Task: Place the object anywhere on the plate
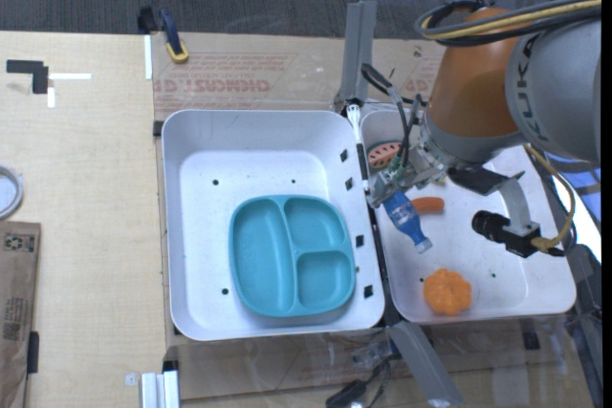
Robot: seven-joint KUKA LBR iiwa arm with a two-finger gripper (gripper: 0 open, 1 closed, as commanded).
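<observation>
A teal divided plate (pixel 291 255) lies in the left bin (pixel 191 205), toward its front right. A small blue bottle (pixel 409 225) lies tilted in the right bin (pixel 535 296), close to the wall between the bins. My gripper (pixel 390 186) is low over the right bin's left side. Its tip is right at the bottle's upper end, and the wrist hides the contact. An orange fruit (pixel 447 290) rests near the right bin's front, and a small orange stick-shaped item (pixel 430 204) lies just right of the bottle.
A round striped item (pixel 382 153) sits at the back of the right bin, partly under the wrist. A black fitting (pixel 505 232) on the arm hangs over the right bin. A tape roll (pixel 8 192) and a cardboard piece (pixel 17 301) lie on the bench at far left.
</observation>
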